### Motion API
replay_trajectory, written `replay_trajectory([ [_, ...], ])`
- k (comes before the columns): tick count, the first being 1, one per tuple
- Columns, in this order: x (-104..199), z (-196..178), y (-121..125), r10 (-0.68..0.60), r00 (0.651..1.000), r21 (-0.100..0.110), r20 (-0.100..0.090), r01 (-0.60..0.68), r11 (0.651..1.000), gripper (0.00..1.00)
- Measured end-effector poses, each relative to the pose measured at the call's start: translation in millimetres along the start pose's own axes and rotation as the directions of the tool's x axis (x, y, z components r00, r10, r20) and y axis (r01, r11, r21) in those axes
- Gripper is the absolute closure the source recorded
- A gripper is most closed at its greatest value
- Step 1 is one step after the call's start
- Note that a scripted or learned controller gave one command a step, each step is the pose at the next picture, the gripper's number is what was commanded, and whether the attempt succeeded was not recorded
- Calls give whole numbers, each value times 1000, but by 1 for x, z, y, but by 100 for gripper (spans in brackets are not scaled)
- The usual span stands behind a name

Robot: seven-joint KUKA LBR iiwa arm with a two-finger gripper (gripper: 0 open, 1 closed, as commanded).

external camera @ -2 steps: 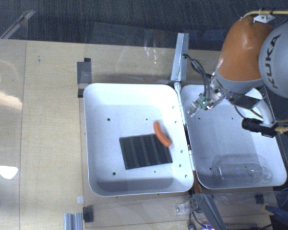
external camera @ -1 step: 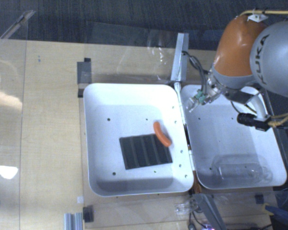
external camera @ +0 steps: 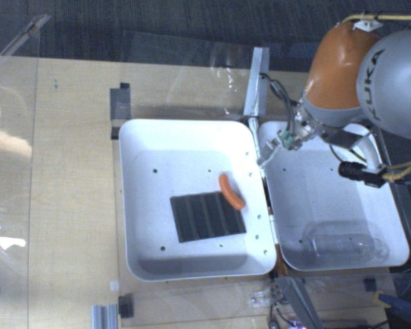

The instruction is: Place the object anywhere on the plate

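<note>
You have the bench (external camera: 61, 184) under everything, and the grey arm (external camera: 397, 74) with its orange band (external camera: 339, 64) reaching in at the upper right. The left bin (external camera: 144, 149) holds what matters; the right bin (external camera: 315, 190) has a clear, bottle-like thing (external camera: 342, 244) lying near its front wall. In the left bin a dark ribbed plate (external camera: 202, 218) lies flat, slightly turned. The small orange object (external camera: 231, 191) lies at the plate's far right corner, its lower end touching or just overlapping that corner and the rest on bare bin floor. The gripper (external camera: 288, 140) hangs over the far left corner of the right bin, well apart from the object, and you cannot tell from here whether it is open or closed; nothing shows in its grip. To do this step well, I judge you should bring it across the dividing walls, come down over the object's middle, and close across its narrow width. It looks round and may roll, so lift cleanly and release over the plate's centre, not its edge.
</note>
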State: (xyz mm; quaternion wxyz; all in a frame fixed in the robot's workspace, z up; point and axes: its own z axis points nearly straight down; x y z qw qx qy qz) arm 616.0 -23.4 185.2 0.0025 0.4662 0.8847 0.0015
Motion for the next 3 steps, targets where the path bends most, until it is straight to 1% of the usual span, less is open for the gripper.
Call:
replay_trajectory([
  [1, 0, -12, 2, -2, 1000, -6, 3, 2, 1000, 100],
  [2, 0, -12, 2, -2, 1000, -6, 3, 2, 1000, 0],
  [3, 94, 0, -20, -145, 989, 0, -2, 145, 989, 0],
])
